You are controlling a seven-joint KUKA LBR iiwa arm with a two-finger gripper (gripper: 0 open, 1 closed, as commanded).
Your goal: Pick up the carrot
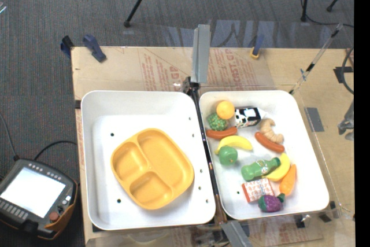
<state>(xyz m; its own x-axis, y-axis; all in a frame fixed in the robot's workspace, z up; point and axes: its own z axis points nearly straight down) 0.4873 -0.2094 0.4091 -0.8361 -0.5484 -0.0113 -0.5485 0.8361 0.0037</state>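
Gripper: its state cannot be told.
Carrot [289, 179]: near right of the right bin [306, 124], touching a banana [281, 168], right of a green bottle [259, 169].
Left bin [92, 142]: bears a yellow divided plate [151, 167].

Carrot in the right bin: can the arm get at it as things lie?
Probably yes. The carrot lies uncovered near the right bin's right wall, with nothing over it. The banana presses against its left side and the grapes sit by its lower end, so a grasp across it could be tight.
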